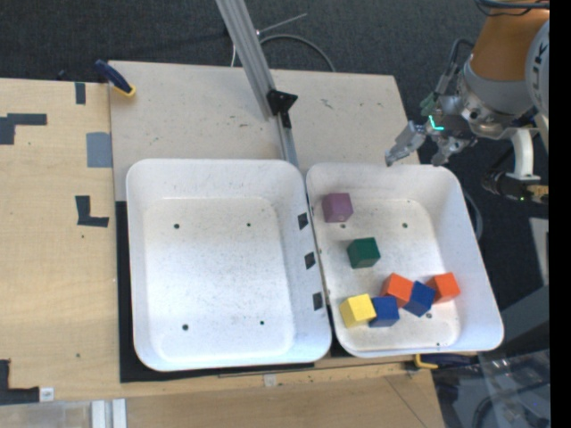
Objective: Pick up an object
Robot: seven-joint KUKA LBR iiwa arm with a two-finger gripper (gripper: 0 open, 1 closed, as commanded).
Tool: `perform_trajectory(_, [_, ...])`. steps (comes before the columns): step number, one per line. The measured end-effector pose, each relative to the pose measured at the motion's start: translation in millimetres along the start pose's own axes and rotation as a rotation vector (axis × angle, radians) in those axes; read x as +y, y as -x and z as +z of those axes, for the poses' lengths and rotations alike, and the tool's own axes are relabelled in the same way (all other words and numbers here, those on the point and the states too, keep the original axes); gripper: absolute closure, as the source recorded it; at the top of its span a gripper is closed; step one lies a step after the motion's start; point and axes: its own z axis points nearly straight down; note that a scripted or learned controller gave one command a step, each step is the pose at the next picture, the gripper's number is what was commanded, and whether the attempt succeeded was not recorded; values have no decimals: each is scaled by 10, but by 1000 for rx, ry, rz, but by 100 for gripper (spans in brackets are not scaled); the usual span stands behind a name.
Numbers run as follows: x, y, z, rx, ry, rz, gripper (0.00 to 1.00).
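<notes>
Hovering past the far right corner of the right bin [468,230], the gripper [419,144] hangs outside the rim in the camera view, with nothing between its fingers; how far apart they stand I cannot tell from this angle. Every candidate lies below and to the left of it in the picture, inside that bin. The purple cube [336,207] is the nearest, sitting alone near the bin's far left side. The green cube [363,252] lies just beyond it, also clear of neighbours. The yellow cube [358,309], two blue cubes [384,310] and two orange cubes [399,286] crowd together along the near edge, farthest from the gripper and likely harder to grasp singly.
</notes>
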Motion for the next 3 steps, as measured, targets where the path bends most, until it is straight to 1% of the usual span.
perform_trajectory(1, [7,1,-30,-2,4,-1,0])
perform_trajectory(2, [62,-6,599,-1,-1,-1,0])
perform_trajectory(3, [133,-62,1098,-1,0,-1,0])
